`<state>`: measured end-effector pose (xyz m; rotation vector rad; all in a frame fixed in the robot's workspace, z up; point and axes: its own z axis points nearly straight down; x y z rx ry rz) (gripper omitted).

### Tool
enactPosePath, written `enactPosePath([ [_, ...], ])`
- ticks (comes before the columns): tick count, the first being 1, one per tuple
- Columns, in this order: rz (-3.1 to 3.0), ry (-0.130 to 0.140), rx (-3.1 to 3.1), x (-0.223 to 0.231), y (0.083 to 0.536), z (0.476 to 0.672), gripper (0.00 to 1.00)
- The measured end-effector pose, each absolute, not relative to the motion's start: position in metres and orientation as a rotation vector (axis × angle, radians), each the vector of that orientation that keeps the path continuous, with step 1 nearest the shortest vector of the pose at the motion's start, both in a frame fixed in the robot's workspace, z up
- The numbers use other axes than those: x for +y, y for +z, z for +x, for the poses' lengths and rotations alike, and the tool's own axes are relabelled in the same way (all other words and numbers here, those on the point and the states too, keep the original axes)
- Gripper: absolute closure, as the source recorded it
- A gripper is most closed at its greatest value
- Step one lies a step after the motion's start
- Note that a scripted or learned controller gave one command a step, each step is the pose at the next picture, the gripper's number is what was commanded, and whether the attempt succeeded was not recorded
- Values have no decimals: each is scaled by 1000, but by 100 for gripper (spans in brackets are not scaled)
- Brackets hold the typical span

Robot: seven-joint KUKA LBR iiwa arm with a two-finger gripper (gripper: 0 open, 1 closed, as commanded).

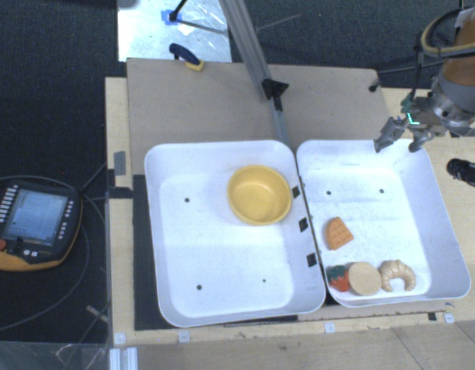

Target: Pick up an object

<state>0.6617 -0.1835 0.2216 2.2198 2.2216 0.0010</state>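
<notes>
Above the right white bin's (pixel 442 206) far rim, the gripper (pixel 400 141) hovers spread open, holding nothing. Nearest below it lies an orange wedge-shaped toy (pixel 338 233); the approach step seems underway, calling next for a descent.

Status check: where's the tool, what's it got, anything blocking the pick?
Tool open, holding nothing, over right bin far edge. Orange wedge, croissant, round disc at near end. Nothing in the way.

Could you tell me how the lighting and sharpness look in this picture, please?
Camera view: even, soft light; the white bins look bright and partly washed out, the yellow bowl casts only a faint shadow; glare on the pale floor patch at top; the gripper and small food items are slightly soft.
</notes>
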Motion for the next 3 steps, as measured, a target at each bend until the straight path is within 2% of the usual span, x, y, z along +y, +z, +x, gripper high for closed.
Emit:
enactPosePath([
  [1, 2220, 1, 2222, -183, 222, 662, 0],
  [3, 2224, -3, 2224, -182, 101, 653, 0],
])
